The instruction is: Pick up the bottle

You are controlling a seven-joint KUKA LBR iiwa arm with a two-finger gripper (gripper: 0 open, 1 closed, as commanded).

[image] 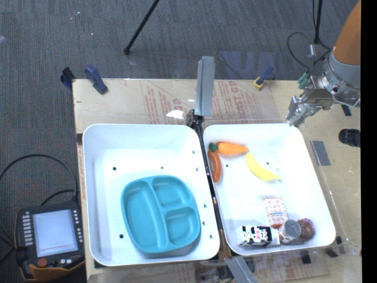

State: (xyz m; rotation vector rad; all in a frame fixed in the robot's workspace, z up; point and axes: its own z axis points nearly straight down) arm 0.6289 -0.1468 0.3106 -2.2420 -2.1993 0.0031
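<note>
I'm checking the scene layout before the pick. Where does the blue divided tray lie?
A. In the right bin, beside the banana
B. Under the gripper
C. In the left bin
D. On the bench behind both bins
C: the blue divided tray lies flat on the floor of the left bin, while the banana lies in the right bin.

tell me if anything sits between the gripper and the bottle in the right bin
Nothing blocks a descent from above. The gripper hangs over the right bin's far right corner; the bottle lies near the front wall. The banana lies between them on the bin floor, and the milk carton and brown item crowd the bottle.
</note>
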